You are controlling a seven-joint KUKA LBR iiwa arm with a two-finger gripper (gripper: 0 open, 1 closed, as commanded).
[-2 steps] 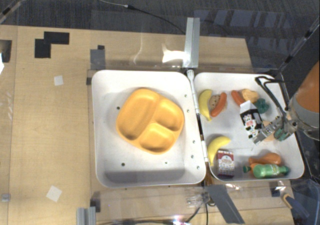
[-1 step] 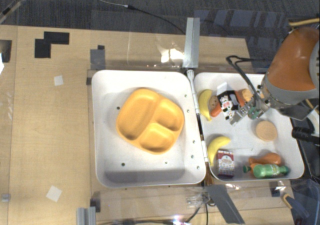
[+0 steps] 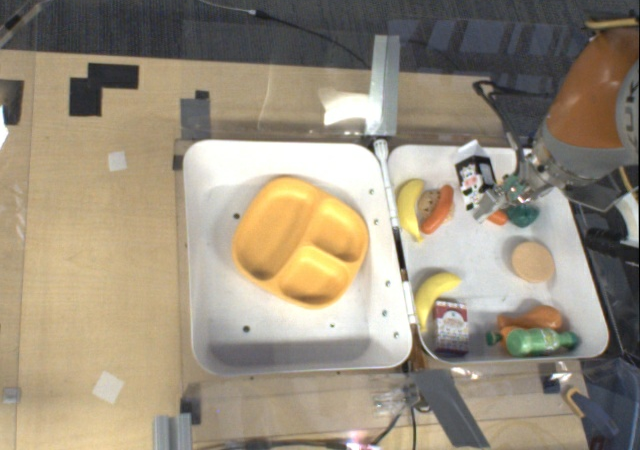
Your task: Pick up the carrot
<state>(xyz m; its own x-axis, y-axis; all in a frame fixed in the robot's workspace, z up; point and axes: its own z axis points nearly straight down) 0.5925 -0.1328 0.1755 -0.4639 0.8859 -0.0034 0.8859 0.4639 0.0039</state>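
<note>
plate (image 3: pixel 300 238) yellow | bins (image 3: pixel 215 338) white | bottle (image 3: pixel 538 341) green | carrot (image 3: pixel 536 318) orange | bananas (image 3: pixel 410 206) yellow

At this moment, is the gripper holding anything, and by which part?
Cannot be told. The gripper sits low in the right bin over something orange, but its tip is too small and cluttered to judge.

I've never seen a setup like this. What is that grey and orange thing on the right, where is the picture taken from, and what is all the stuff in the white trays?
The picture comes from one camera fixed above the bench, looking down at a slant. The grey and orange thing is a robot arm reaching in from the right. At its tip is a two-finger gripper, low over the right bin.

The left bin holds a yellow divided plate. The right bin holds toy food: two bananas, the carrot beside the upper banana, a round cookie, a small box, a green bottle and an orange piece behind it.

Whether the gripper holds anything is too hard to tell.
</note>
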